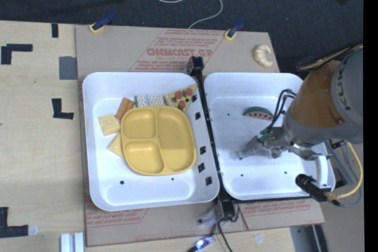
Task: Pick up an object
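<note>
White bins sit side by side: the left bin (94, 127) bears a yellow divided plate (158, 140) among toy food pieces, the right bin (236, 186) a watermelon slice (258, 112) near its far wall. Low over the right bin's floor, the gripper (245, 152) has nothing visible between its fingers; their spread cannot be told.

A watermelon slice (258, 112), red with a green rind and dark seeds, is seen lying flat on the floor of the right bin (236, 186), near its far wall. In the left bin (97, 186), a yellow divided plate (158, 140) lies upright at the middle. Around its far and left edges are tucked a pizza slice (181, 97), a brown cracker (124, 107), a pale cheese square (108, 124) and a checked piece (148, 101).
</note>
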`<state>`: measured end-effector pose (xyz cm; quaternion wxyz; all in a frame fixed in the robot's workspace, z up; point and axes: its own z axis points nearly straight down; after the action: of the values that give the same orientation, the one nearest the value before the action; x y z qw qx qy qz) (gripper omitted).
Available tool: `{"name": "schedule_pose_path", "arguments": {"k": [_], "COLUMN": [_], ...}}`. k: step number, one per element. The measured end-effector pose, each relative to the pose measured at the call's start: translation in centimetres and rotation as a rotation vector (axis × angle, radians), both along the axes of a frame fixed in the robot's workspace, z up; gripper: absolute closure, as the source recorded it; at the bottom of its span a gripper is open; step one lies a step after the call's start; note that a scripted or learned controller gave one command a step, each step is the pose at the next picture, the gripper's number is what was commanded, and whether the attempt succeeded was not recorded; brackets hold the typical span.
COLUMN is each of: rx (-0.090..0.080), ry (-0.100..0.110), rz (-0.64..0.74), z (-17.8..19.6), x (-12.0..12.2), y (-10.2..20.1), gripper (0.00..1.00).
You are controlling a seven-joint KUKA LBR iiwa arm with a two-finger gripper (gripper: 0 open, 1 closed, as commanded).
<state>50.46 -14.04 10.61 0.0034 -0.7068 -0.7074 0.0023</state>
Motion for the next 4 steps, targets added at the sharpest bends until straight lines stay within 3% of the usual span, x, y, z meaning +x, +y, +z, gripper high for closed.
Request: {"name": "schedule_pose_path", "arguments": {"k": [1,2,4], "rx": [-0.002,-0.003,-0.002], "ry": [-0.006,-0.008,-0.011], "rz": [0.001,0.0,0.002], "z": [-2.3,-1.1,10.1], "x": [0.0,0.0,-0.1], "y": [0.1,0.0,1.4], "gripper": [0.0,1.0,1.0]}}
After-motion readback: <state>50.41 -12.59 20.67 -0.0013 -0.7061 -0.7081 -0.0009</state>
